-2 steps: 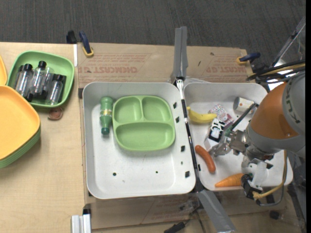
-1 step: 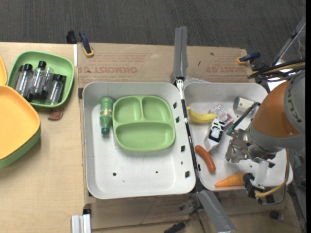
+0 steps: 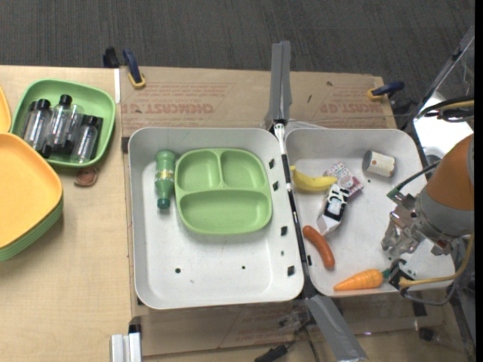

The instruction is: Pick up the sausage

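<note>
White bins (image 3: 151, 225) on cardboard; sausage (image 3: 318, 246) (right bin) lies free.

We see a red-orange sausage (image 3: 319, 246), a yellow banana (image 3: 312, 179), an orange carrot (image 3: 359, 280) with green top, a light green divided plate (image 3: 223, 190), a green bottle (image 3: 164, 178), and white bins (image 3: 219, 289).

Green divided plate (image 3: 223, 191), green bottle (image 3: 164, 178) left bin; banana (image 3: 312, 179), carrot (image 3: 361, 280) right.

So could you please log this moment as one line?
target: sausage, right bin, untouched | gripper: right of sausage, above carrot | status: not grasped
</note>
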Robot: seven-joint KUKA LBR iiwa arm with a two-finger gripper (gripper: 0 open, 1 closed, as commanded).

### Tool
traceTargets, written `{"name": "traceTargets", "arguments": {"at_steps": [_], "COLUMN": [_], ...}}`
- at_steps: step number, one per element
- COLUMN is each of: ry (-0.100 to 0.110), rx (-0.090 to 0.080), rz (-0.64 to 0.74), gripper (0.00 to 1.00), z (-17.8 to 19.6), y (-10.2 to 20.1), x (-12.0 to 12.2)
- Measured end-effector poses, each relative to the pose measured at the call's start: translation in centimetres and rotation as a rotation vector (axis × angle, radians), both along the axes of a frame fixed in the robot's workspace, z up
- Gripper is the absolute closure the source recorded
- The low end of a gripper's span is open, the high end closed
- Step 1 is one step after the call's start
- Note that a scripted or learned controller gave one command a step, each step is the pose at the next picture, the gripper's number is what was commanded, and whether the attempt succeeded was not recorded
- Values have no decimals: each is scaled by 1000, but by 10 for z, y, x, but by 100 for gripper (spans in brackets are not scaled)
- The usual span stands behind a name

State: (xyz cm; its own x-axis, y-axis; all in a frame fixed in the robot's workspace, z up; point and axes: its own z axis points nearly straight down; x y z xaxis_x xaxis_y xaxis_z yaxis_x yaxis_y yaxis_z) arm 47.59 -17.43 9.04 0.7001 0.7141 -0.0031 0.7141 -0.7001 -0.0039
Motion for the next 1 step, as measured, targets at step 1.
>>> {"name": "traceTargets", "arguments": {"at_steps": [1], "ry": [1], "rx": [-1], "rz": [-287], "gripper": [100], "z": [0], "y": [-39], "x": [0]}}
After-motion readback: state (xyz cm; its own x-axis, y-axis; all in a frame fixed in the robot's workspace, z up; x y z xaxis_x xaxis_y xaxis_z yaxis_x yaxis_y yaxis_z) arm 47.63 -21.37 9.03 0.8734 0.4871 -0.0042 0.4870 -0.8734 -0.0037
